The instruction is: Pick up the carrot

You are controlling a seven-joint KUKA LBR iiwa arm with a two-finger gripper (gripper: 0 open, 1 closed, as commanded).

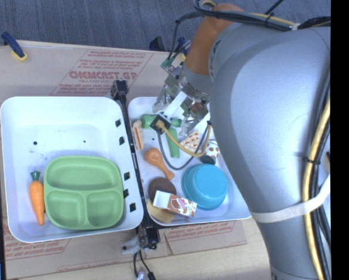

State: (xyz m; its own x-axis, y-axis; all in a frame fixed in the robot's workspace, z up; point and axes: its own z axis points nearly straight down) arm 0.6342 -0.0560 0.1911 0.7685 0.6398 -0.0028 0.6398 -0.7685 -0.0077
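The carrot (37, 198), orange with a green top, lies upright along the left wall of the left bin (23, 112), just left of a green divided plate (84, 191). My gripper (173, 114) hangs over the far end of the right bin (235, 212), well to the right of the carrot and above a heap of toy foods. The carrot is untouched, with nothing near it but the plate.
The right bin holds a blue bowl (205, 185), a wooden spoon (158, 161), a green vegetable (172, 144), a pizza slice (191, 140), a brown round piece (161, 187) and a small carton (175, 204). The arm's big grey body covers the right side.
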